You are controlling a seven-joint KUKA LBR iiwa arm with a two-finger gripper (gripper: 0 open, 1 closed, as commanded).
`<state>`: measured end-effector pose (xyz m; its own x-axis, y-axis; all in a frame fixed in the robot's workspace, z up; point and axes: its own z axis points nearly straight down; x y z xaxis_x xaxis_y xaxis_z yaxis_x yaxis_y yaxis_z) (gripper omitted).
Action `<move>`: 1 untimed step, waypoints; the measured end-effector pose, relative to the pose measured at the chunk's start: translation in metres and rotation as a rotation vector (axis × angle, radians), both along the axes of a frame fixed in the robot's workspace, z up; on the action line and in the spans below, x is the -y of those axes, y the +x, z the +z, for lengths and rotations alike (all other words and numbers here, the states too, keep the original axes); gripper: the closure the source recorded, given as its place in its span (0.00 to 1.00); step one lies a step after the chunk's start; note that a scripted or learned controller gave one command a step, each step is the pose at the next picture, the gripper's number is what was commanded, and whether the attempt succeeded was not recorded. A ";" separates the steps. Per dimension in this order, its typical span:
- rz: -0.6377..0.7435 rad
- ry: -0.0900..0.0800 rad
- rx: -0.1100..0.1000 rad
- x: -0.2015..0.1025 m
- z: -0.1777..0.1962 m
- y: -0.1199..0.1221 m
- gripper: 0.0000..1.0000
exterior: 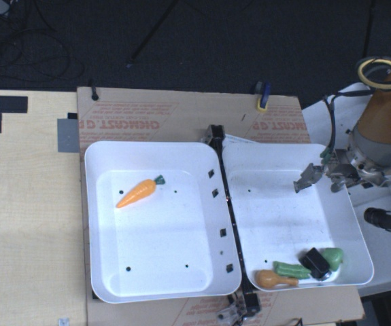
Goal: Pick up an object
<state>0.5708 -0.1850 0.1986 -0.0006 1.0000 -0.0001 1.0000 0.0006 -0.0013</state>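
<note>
Two shallow white bins sit side by side on a sheet of cardboard [181, 114], their inner rims meeting along a dark divider [224, 209] that runs from top to bottom between them. The left bin [94, 236] has a wide bare floor; its one item, a carrot [138, 192], lies in the upper-left part, well away from every wall, with open room on all sides. The carrot is orange, tapered, with a small green top pointing up and to the right — it lies at a slant.

The right bin [277, 156] is bare across its upper and middle floor. Its items crowd the lower right corner, close against the front rim: a green piece [332, 256] near the corner, a black block [315, 263] touching it and partly over it, a long green pod [289, 269] just to the left, and an orange-tan pear-shaped piece [274, 279] at the very edge.

The gripper [322, 179] hangs over the upper right part of the right bin, near its right wall and well apart from the corner pile. Its fingers are spread apart with nothing between them — one grey finger [309, 177] points left over the bare floor.
</note>
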 end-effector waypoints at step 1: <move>0.005 0.001 0.002 -0.057 -0.016 0.056 0.00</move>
<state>0.6272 -0.1277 0.1825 -0.0056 1.0000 0.0006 1.0000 0.0056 0.0007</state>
